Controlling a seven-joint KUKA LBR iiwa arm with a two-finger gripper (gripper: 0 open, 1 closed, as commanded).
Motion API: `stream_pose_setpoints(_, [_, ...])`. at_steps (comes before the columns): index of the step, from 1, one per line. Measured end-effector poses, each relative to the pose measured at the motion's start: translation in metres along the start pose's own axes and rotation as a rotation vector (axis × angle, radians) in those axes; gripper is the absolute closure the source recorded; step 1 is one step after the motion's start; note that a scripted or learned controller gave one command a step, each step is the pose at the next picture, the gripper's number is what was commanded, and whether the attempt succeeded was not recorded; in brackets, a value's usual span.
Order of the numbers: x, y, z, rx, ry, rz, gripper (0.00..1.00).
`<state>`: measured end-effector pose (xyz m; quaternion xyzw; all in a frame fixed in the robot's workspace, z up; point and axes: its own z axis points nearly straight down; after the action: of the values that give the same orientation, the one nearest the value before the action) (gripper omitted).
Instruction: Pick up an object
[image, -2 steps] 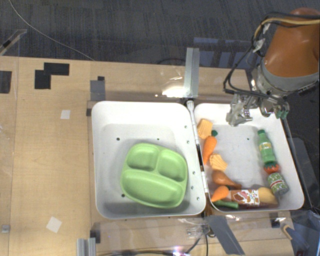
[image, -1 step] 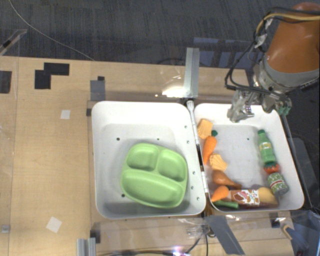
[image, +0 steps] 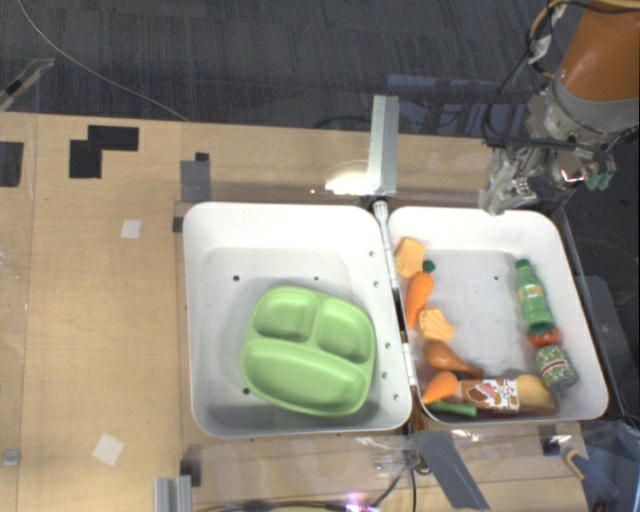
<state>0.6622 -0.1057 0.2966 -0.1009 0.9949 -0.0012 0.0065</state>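
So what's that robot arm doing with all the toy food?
The robot arm's gripper hangs over the far edge of the right bin and holds nothing. It is meant to pick something up. That bin has toy food in it: a carrot, a green bottle and a few more pieces. The left bin holds a green divided plate. Nothing is lifted.
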Motion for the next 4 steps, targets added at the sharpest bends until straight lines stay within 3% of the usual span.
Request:
stream_pose_setpoints(1, [0.015, -0.092, -0.025, 0.003, 0.000, -0.143, 1.00])
stream_pose_setpoints(2, [0.010, -0.087, -0.040, 0.006, -0.014, -0.149, 1.00])
stream_pose_setpoints(3, [0.028, -0.095, -0.003, -0.003, 0.002, -0.608, 1.00])
stream_pose_setpoints(4, [0.024, -0.094, -0.018, 0.003, -0.010, -0.608, 1.00])
